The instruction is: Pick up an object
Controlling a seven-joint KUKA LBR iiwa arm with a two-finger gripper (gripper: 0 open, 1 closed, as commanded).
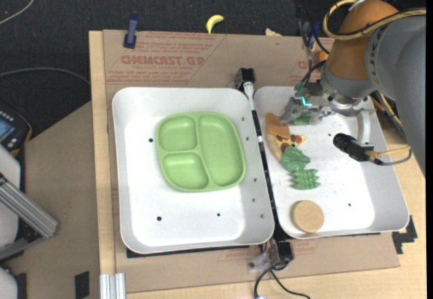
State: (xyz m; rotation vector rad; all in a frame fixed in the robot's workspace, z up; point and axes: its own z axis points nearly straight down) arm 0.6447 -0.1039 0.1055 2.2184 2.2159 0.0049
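Bench's right-of-frame bin [380,182] looks crowded — my gripper [300,109], opening I cannot tell, could shove the brown toy [276,131] aside.

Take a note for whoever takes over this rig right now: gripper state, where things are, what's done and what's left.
Gripper: at the far left end of the right bin, just beyond the brown piece; I see nothing held.
Things: the brown piece, green toy and disc lie in the right bin. The plate lies in the left bin.
Done: no object lifted.
Left: grasp one thing, likely the brown piece since it is nearest, and raise it.
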